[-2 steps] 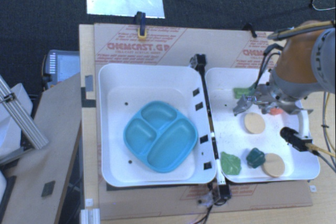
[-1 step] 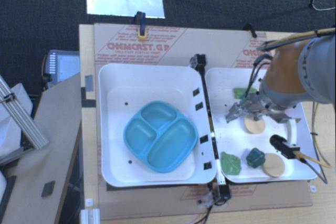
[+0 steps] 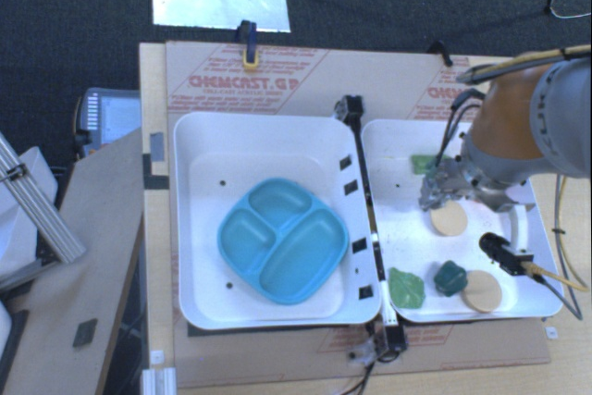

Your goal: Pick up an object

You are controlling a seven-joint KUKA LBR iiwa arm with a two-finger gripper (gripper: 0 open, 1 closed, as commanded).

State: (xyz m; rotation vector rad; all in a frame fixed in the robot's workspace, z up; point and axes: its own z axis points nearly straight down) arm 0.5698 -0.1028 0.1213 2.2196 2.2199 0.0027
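Beside jaws [image 3: 437, 195], tan disc [image 3: 450, 219], green piece [image 3: 424, 164]

The right bin [image 3: 400, 199] holds several small objects. A tan flat disc [image 3: 450, 220] lies near its middle, just below the arm's wrist. A second tan disc [image 3: 483, 290] lies flat near the front wall, with a dark teal lump [image 3: 450, 277] touching its left side. A light green leafy piece [image 3: 406, 288] sits in the front left corner, near the teal lump. Another green piece [image 3: 424, 165] lies toward the back, partly hidden by the arm.
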